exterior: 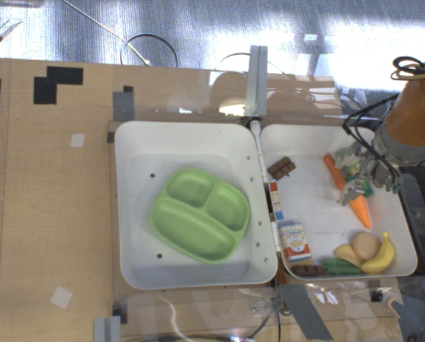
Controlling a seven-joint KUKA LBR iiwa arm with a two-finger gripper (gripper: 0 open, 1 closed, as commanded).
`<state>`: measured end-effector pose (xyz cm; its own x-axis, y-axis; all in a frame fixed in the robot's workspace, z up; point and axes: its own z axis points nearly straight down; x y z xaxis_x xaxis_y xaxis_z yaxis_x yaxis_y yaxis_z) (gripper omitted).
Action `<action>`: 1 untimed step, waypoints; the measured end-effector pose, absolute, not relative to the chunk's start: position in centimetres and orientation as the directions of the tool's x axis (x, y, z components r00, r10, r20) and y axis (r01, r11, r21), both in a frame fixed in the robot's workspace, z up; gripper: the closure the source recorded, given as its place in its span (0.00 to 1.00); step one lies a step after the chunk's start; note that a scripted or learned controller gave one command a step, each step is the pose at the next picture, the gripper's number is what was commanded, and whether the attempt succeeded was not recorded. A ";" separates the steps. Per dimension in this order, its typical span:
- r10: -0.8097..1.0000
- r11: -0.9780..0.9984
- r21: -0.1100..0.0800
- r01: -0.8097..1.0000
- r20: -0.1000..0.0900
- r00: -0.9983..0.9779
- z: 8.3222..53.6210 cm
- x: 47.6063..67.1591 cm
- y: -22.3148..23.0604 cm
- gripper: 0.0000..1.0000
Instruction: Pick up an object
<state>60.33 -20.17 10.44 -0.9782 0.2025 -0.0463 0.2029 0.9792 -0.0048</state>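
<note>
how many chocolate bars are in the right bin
2. One chocolate bar lies near the top left of the right bin; another chocolate piece sits at the bottom edge. More may be hidden under the gripper.

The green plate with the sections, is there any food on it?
No. The green plate lies bare in the left bin, while the carrot and banana are in the right bin.
</note>
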 end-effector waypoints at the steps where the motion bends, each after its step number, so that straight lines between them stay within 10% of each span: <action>1: 0.194 0.981 -0.006 0.195 -0.070 -0.978 12.3 61.0 -20.1 1.00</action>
<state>61.02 -20.07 12.26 -0.9784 0.1945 -0.0703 0.1953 0.9807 -0.0055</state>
